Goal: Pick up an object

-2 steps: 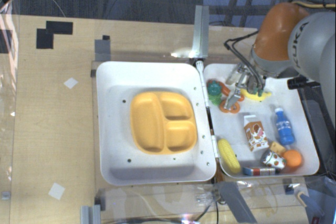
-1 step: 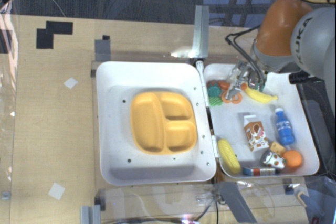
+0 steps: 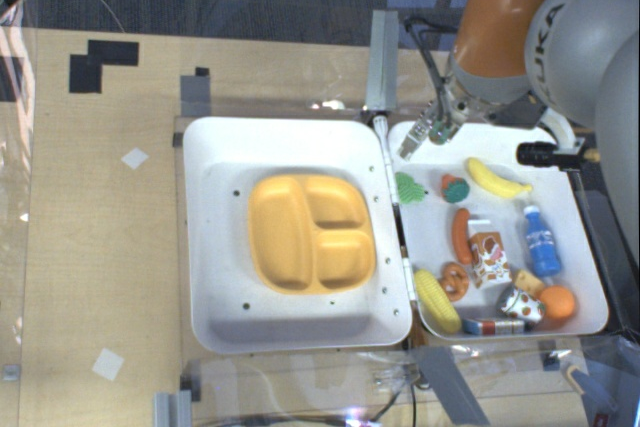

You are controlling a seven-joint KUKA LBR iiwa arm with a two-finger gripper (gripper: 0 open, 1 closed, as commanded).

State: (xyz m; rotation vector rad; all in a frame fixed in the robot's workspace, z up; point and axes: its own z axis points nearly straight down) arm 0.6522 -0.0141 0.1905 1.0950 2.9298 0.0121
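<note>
From the camera view, I judge the pick not yet made: my gripper (image 3: 415, 142) hangs over the right bin's (image 3: 590, 245) upper left corner, and nothing sits between its released fingers. The likeliest target, a green toy (image 3: 409, 187), lies just below it beside the wall. The banana (image 3: 497, 179), hotdog (image 3: 460, 235) and blue bottle (image 3: 541, 241) crowd nearby; the yellow tray (image 3: 311, 232) fills the left bin (image 3: 215, 235).

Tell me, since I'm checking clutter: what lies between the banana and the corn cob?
In the camera view, between the banana and the corn cob lie a sausage and a pretzel.
</note>
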